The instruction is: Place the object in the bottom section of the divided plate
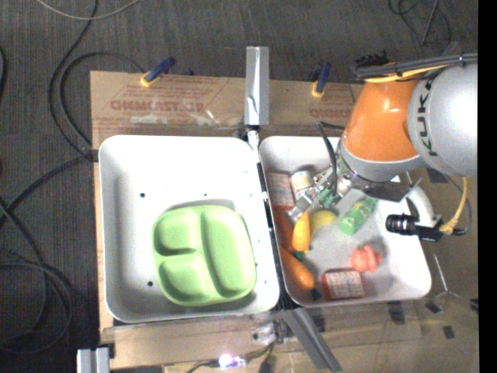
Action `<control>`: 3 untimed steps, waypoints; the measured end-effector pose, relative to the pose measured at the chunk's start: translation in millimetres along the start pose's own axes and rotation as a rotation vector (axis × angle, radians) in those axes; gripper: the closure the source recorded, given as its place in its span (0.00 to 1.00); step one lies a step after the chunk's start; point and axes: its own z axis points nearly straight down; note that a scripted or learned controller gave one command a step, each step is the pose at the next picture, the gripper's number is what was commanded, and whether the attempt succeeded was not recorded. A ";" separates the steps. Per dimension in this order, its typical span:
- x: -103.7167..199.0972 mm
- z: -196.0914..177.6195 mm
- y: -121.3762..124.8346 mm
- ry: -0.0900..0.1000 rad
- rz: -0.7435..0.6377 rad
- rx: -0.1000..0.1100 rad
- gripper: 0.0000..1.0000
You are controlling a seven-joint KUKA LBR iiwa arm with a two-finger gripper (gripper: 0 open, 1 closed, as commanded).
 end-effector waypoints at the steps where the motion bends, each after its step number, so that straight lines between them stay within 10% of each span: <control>1: 65.3 0.3 -9.9 0.002 -0.379 0.000 1.00; 2: 79.6 0.4 124.5 0.001 -0.341 0.001 1.00; 3: 0.5 -0.6 116.4 -0.004 -0.618 0.001 1.00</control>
